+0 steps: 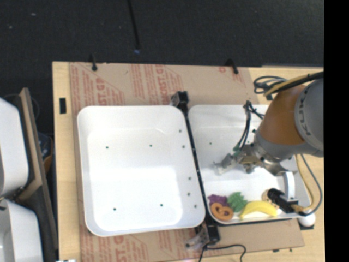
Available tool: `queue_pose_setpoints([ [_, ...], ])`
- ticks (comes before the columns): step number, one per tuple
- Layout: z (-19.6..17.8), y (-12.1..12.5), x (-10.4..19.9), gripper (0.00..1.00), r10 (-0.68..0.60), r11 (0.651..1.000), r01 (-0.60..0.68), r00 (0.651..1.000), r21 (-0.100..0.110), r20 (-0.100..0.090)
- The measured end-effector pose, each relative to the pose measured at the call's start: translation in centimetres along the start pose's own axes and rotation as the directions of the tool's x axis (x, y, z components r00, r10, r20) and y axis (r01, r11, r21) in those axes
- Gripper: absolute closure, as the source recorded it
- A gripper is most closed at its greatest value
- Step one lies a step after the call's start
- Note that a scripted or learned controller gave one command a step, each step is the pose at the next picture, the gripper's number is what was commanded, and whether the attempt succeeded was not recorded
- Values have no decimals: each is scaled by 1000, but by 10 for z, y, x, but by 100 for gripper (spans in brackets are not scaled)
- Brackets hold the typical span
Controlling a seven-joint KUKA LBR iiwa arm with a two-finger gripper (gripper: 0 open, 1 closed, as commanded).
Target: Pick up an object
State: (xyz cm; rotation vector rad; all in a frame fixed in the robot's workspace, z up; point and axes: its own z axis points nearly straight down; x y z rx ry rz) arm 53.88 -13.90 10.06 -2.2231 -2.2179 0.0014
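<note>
My gripper (222,165) hangs over the middle of the right bin (218,124), pointing left, with bare white floor below it. A group of small toys lies along that bin's near edge: a purple piece (217,200), a brown ring-shaped piece (221,212), a green leafy piece (237,201) and a yellow banana (259,209). The gripper is well above and behind these toys and touches none of them. Nothing shows between its tips.
The left bin (136,168) lies beside the right one, and a dark divider (192,152) runs between them. The arm's orange band (281,119) covers the right bin's far right side. Cardboard (136,86) lines the bench under both bins.
</note>
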Motion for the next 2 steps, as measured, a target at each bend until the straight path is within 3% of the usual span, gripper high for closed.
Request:
queue_pose_setpoints([
  [1, 0, -16, 3, 0, -1, 1000, 1, 1000, -2, 1],
  [2, 0, -50, 43, 0, -1, 1000, 1, 1000, -3, 1],
])
